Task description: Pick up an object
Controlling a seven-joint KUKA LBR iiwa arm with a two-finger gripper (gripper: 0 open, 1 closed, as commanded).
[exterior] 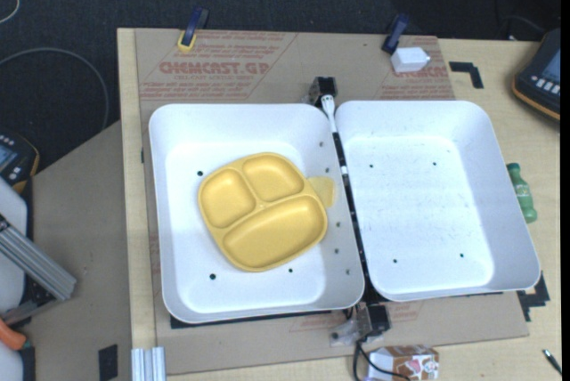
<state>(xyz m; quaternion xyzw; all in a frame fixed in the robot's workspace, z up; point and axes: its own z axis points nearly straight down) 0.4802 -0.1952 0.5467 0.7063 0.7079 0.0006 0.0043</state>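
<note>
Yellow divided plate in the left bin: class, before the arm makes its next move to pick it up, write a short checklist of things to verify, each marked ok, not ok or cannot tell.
1. Target present: the yellow divided plate lies in the left bin. Ok.
2. Target unobstructed from above: nothing lies on top of it. Ok.
3. Plate orientation: its three compartments face up. Ok.
4. Something under it: a yellow piece pokes out at the plate's right edge; whether it is part of the plate or separate, cannot tell.
5. Room at the rim for fingers: the plate's right edge sits near the bin wall beside the right bin. Cannot tell.
</note>
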